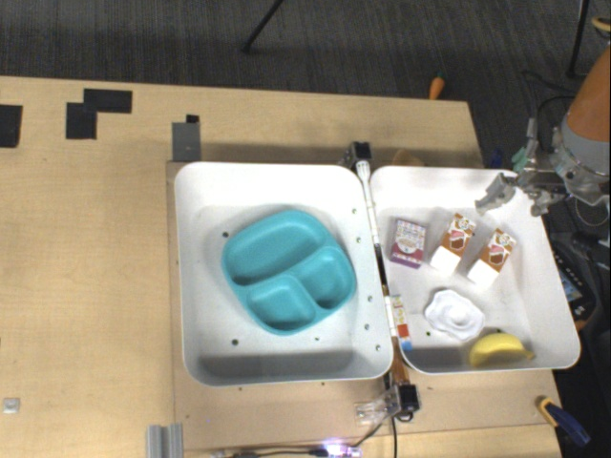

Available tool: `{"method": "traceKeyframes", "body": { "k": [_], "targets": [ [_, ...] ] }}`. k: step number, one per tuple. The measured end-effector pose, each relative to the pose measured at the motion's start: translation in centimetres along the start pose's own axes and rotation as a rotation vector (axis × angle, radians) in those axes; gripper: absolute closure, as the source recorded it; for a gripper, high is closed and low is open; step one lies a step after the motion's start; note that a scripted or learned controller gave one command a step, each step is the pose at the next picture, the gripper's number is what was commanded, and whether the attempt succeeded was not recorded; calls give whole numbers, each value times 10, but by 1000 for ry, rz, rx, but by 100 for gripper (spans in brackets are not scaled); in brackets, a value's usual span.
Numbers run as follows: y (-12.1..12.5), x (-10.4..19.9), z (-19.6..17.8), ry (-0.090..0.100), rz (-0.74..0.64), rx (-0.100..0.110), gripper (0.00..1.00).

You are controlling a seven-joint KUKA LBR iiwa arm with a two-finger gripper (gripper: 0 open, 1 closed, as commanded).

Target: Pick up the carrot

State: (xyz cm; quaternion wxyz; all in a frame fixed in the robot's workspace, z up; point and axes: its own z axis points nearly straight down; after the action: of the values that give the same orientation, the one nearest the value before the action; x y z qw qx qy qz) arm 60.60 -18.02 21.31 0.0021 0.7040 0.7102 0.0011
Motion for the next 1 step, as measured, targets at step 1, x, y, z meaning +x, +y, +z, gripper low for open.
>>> {"method": "traceKeyframes", "body": {
  "k": [1],
  "targets": [
    [-72,68,-7,2,-150,-1,0]
  ]
}}
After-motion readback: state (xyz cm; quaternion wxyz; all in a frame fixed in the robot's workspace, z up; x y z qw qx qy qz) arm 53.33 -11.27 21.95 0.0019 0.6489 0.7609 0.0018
